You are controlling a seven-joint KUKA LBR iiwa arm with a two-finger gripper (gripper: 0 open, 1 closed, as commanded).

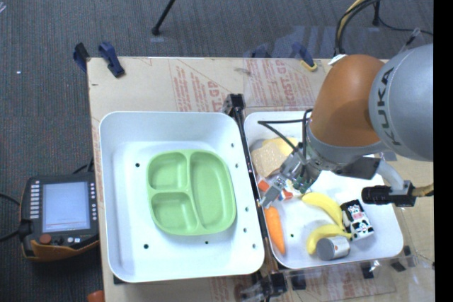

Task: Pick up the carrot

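I had the two-finger gripper (pixel 277 189) low in the right white bin (pixel 386 240), whether open or closed I couldn't tell. The tapered orange carrot (pixel 275 229) lay just below it along the bin's left wall, running near-to-far.

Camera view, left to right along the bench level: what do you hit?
Teach pendant → left white bin holding the green divided plate → carrot at the right white bin's left edge → banana → small black-and-white cow-pattern carton.
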